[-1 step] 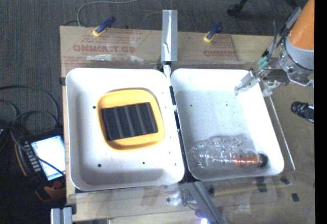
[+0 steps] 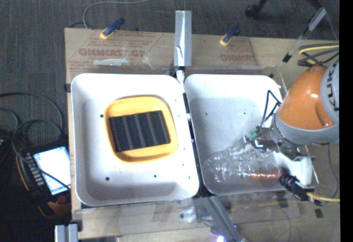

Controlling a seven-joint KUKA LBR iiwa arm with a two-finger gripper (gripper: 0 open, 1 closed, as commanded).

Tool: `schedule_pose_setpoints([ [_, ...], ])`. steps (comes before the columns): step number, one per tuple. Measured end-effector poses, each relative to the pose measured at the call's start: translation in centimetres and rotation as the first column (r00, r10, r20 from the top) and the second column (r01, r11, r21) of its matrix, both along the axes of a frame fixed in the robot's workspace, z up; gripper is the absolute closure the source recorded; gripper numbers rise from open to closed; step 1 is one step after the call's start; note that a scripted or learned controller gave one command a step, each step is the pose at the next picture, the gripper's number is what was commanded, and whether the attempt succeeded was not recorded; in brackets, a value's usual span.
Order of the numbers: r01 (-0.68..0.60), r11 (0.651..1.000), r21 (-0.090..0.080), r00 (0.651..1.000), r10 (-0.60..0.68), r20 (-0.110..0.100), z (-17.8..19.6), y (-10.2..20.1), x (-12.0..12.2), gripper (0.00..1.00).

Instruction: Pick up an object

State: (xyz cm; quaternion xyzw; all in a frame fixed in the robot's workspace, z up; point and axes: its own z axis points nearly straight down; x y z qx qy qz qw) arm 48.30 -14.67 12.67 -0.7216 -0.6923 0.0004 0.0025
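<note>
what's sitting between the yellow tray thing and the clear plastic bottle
In the camera view, bare white floor of the left bin, then the two bins' touching rims, separate the yellow tray from the clear bottle in the right bin.

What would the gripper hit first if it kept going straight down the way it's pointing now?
Most likely the clear plastic bottle, lying on its side along the near edge of the right bin. The gripper sits just above its upper side. The slanted view hides the height, so it may already be touching.

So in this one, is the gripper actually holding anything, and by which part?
It cannot be told. The gripper sits low in the right white bin, beside the clear plastic bottle lying there, but the arm's wrist hides any contact.
</note>
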Motion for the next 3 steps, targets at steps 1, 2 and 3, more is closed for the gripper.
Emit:
schedule_pose_setpoints([
  [1, -0.177, 0.984, -0.004, 0.984, 0.177, 0.014, -3.4, -1.3, 0.4, 0.0],
  [2, -0.178, 0.984, -0.005, 0.984, 0.178, 0.024, -2.2, -1.2, 0.8, 1.0],
  [3, -0.096, 0.995, -0.017, 0.995, 0.096, 0.012, 6.0, 5.0, 6.0, 1.0],
])
